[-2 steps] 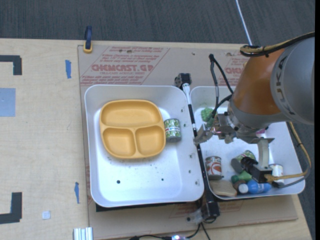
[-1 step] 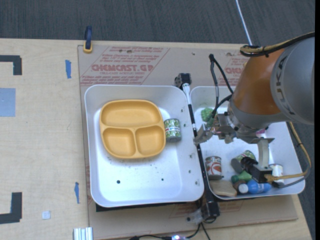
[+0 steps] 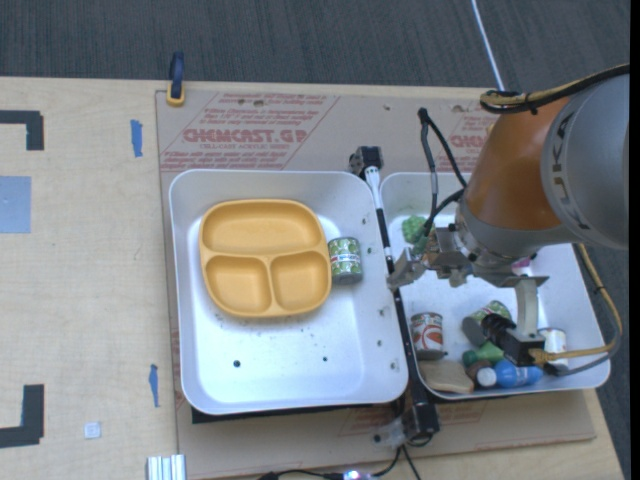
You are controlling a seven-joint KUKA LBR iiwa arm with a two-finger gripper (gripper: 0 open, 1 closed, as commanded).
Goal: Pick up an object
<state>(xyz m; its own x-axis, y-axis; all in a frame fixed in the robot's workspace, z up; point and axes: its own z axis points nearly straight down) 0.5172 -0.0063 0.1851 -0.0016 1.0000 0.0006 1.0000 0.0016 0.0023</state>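
smooth yellow three-compartment plastic tray (image 3: 262, 230) beside small cylindrical tin (image 3: 345, 258); gripper (image 3: 420, 264) state unclear

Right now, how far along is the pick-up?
Done: nothing looks lifted; the plate and green can lie in the left bin, the red can in the right bin. In hand: the tool hangs over the right bin. Left: the grasp and the lift.

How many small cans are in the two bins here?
2. The green-labelled can is in the left bin, beside the yellow tray. The red-labelled can is in the right bin, near its left wall. The arm may hide more there.
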